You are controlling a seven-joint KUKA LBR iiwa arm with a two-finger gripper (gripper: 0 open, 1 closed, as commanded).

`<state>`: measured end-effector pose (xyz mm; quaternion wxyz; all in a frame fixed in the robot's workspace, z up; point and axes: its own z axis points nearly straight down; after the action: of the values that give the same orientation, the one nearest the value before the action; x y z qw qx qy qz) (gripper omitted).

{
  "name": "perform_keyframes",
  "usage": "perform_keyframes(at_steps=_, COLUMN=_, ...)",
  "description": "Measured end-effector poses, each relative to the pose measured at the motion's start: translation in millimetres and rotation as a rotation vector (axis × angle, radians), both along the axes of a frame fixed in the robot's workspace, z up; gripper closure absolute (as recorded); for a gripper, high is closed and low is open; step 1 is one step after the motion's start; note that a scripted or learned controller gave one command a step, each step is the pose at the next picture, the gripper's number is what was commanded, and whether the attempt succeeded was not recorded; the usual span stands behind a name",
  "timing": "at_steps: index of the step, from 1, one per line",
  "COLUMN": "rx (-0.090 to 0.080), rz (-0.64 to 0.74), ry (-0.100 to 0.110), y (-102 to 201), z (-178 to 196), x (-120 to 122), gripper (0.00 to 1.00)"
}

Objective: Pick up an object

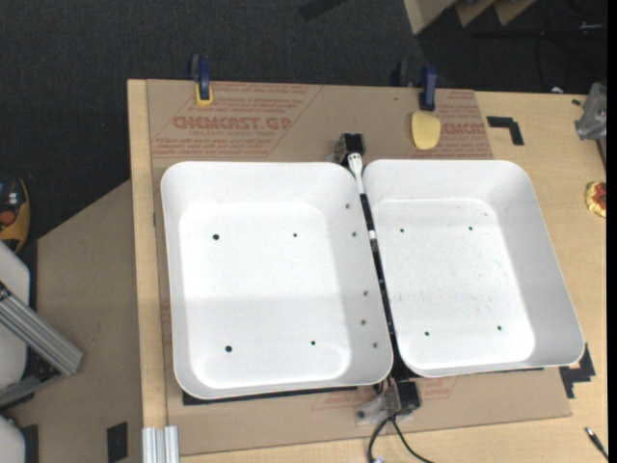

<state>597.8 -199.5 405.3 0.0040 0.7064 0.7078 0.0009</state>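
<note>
Two shallow white bins sit side by side on the brown board. The left bin point(260, 287) has a bare white floor with a few small dark dots. The right bin point(463, 278) looks the same, with faint specks. Outside the bins, a small red and yellow object point(599, 197) lies at the board's right edge. A grey, angular object point(592, 114) is cut off by the frame just above it.
Two blue clamps point(202, 77) point(428, 87) hold the board's far edge, and a pale yellow piece point(425, 129) lies below the right one. A black strip with a cable point(371, 249) runs between the bins. An aluminium rail point(39, 331) sits at the lower left.
</note>
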Motion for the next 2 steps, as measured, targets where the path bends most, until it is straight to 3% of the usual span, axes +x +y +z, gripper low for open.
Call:
perform_keyframes(at_steps=1, rx=0.009, rz=0.002, ry=0.018, y=29, z=-127, x=46, gripper=1.0)
perform_keyframes(at_steps=2, rx=0.008, rz=0.005, ry=0.013, y=91, z=-177, x=61, gripper=1.0)
